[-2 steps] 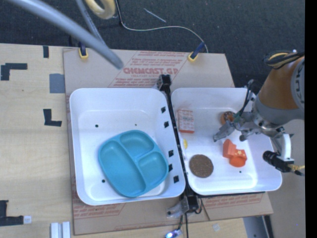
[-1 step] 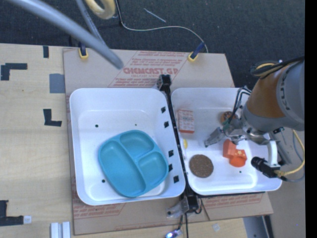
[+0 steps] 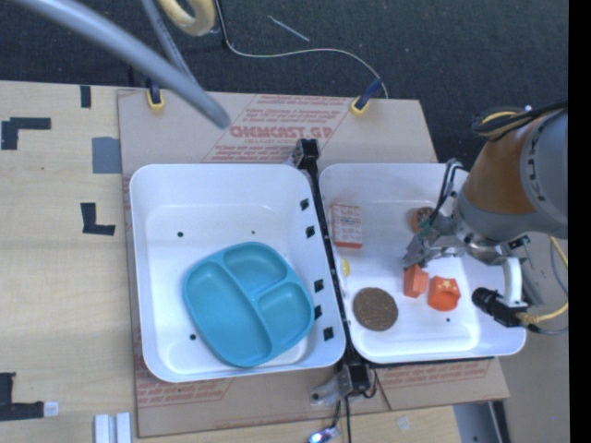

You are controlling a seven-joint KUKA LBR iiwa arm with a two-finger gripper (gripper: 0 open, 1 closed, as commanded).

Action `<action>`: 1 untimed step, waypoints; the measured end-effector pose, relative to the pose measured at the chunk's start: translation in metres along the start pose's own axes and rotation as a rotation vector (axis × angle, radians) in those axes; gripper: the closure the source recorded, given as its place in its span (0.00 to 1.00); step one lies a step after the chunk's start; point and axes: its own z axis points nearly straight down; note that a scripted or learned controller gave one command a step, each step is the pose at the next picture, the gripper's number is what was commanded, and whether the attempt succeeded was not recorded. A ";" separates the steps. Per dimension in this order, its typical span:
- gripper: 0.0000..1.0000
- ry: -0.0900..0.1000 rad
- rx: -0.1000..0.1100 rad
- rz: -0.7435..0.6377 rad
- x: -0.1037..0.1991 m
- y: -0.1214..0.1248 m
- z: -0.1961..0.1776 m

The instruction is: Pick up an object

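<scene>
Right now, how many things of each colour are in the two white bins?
Blue: 1, the divided plate in the left bin.
Orange-red: 2, a block and a chunkier piece in the right bin.
Brown: 1, a round disc.
White with red print: 1, a small packet.
A small thing behind the gripper is too hidden to count.
Total: 5

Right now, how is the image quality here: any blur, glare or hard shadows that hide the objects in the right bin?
Camera view: lighting is even and shadows soft; the grey bar crossing the top left is blurred and out of focus; the white bins are bright but not blown out; the brown disc and orange block read clearly, while the gripper looks soft and its tips merge with a small orange piece.
</scene>
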 end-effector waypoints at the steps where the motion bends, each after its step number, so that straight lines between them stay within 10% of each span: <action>1: 1.00 -0.001 -0.005 0.000 0.002 0.002 -0.042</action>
